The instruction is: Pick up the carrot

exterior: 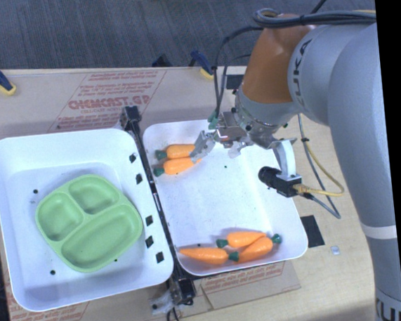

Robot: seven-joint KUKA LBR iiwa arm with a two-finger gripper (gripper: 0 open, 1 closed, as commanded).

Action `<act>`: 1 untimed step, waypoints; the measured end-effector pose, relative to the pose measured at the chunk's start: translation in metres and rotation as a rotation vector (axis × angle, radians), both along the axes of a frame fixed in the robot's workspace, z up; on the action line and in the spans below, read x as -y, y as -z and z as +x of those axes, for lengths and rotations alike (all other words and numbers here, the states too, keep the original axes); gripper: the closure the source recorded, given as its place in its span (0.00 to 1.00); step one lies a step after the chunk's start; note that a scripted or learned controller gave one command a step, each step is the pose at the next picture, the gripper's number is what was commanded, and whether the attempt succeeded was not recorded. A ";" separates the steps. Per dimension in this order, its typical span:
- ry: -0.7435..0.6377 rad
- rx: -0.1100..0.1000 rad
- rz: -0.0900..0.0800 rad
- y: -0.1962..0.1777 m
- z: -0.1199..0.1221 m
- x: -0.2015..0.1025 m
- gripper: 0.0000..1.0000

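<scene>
Three carrots (230,248) front rim; two carrots (178,159) touching end effector (203,145).

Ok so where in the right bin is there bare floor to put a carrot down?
The right bin's middle floor is bare, between the two carrots at its back left and the three carrots along its front wall. The back is crowded: the gripper sits by the upper pair.
</scene>
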State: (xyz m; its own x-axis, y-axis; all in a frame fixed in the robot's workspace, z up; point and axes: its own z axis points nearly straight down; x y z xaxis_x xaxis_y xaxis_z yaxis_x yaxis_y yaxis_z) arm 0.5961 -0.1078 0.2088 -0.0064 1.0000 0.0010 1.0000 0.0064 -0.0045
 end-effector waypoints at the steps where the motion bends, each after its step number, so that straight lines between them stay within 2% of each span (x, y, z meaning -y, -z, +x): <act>1: -0.001 -0.001 -0.002 0.061 0.042 -0.010 0.00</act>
